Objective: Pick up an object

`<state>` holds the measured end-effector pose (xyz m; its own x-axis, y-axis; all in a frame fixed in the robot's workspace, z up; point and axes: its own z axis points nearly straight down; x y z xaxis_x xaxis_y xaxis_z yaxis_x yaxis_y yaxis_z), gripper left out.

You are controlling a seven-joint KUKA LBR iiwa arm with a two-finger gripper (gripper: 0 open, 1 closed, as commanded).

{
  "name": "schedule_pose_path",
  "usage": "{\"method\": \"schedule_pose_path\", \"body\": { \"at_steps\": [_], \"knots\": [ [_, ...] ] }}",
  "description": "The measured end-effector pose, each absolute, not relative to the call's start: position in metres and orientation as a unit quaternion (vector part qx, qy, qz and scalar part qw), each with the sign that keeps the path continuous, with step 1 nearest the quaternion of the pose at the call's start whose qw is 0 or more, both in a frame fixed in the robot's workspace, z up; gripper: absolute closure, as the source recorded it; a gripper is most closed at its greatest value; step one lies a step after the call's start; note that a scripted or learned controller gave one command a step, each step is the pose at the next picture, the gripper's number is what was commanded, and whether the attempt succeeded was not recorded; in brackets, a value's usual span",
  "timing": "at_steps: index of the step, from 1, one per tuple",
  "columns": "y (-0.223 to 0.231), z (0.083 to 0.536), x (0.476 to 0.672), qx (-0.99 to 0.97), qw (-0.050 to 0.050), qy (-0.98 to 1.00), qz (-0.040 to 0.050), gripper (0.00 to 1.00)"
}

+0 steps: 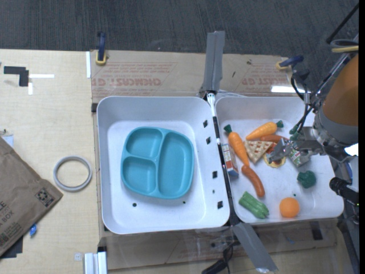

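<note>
Here the surface carries two white bins: the left bin holds a blue divided plate, and the right bin holds the toy food. The gripper is low in the right bin, over the waffle piece and a small round piece beside it, with an orange carrot just above and a second carrot to the left. Whether the gripper is spread or pressed together I cannot tell, and nothing is plainly seen between its tips. A good grasp here probably means picking one piece from this crowded cluster, centring on it, and closing squarely so neighbours are not dragged along. The sausage, green vegetable, orange ball and dark green piece lie apart, likely easier targets.
</note>
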<state>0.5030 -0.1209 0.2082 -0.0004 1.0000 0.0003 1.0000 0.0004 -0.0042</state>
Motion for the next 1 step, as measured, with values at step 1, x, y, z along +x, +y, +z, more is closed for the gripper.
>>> {"method": "schedule_pose_path", "body": {
  "at_steps": [1],
  "knots": [
    [-0.1024, 0.0915, 0.4776, -0.621, 0.000, -0.784, 0.0000, 0.00]
  ]
}}
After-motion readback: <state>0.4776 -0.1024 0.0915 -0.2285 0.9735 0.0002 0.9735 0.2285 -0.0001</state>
